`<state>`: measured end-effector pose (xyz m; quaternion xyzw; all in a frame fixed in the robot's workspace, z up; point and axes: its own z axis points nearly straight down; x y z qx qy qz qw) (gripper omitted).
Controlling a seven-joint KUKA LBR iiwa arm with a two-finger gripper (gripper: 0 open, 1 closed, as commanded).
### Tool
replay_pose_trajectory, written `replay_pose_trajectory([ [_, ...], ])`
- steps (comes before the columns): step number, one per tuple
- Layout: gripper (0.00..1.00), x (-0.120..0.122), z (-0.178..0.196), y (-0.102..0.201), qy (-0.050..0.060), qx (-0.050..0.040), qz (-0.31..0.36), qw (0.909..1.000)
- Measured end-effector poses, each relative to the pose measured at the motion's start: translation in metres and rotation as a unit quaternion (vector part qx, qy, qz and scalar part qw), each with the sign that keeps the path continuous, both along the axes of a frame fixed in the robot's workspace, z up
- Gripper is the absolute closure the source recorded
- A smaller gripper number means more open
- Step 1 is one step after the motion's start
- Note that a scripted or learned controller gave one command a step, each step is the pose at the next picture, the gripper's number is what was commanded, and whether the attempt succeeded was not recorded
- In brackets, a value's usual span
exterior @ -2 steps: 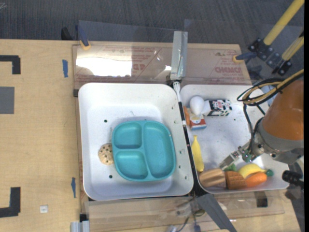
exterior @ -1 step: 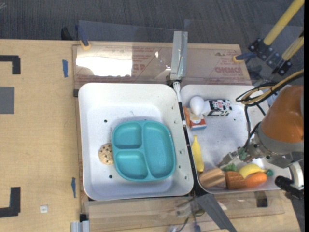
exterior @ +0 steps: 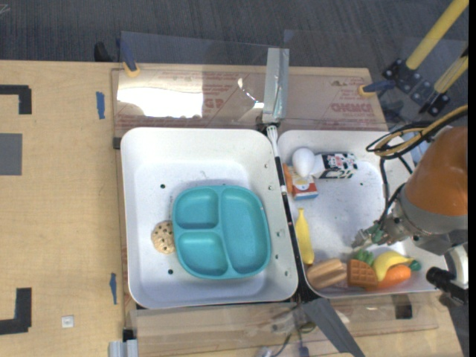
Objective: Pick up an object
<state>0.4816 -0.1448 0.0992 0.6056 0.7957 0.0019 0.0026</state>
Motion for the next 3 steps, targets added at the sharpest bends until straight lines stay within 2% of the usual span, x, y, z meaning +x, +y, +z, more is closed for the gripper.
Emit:
replay_pose_trajectory([
  [1,0.00,0.000,-0.001,0.000,0.001,0.0001,0.000,1.0000],
  [2,0.00,0.036,-0.012,0.011,0.001,-0.0013,0.074,0.9972],
  [3,0.00,0.016,-0.012,0.028,-0.001,-0.0010,0.031,0.9995],
])
